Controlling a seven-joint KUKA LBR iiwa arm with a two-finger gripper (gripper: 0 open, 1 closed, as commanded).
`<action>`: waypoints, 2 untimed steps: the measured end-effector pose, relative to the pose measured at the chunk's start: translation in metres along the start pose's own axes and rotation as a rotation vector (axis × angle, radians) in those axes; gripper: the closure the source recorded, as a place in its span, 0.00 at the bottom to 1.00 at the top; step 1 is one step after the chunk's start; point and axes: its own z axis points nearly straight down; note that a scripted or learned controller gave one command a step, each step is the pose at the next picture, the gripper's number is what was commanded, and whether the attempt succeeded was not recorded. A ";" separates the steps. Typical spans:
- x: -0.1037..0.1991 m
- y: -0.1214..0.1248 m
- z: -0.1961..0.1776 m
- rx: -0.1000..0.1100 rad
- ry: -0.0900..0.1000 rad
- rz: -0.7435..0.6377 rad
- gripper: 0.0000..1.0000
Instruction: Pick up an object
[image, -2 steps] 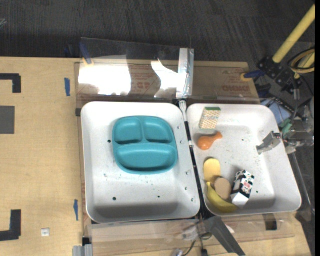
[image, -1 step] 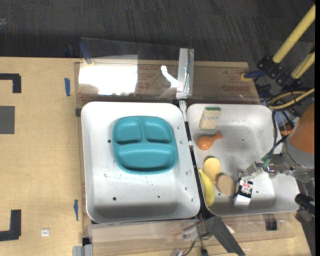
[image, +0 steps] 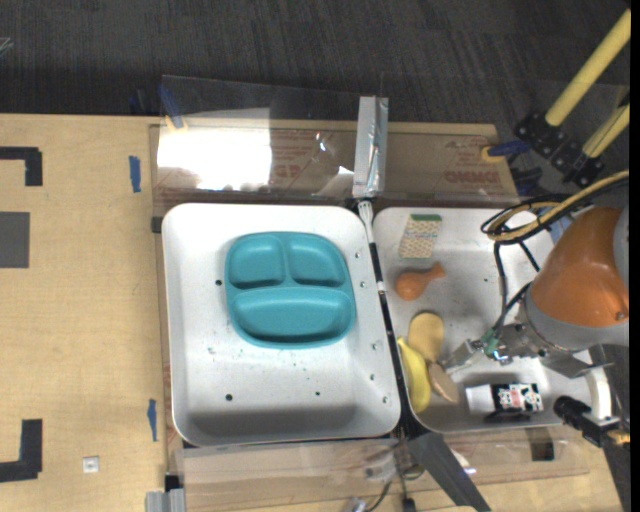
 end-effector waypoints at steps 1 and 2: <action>0.009 0.131 0.002 0.003 0.002 -0.081 0.00; 0.003 0.186 0.003 0.016 0.005 -0.203 0.00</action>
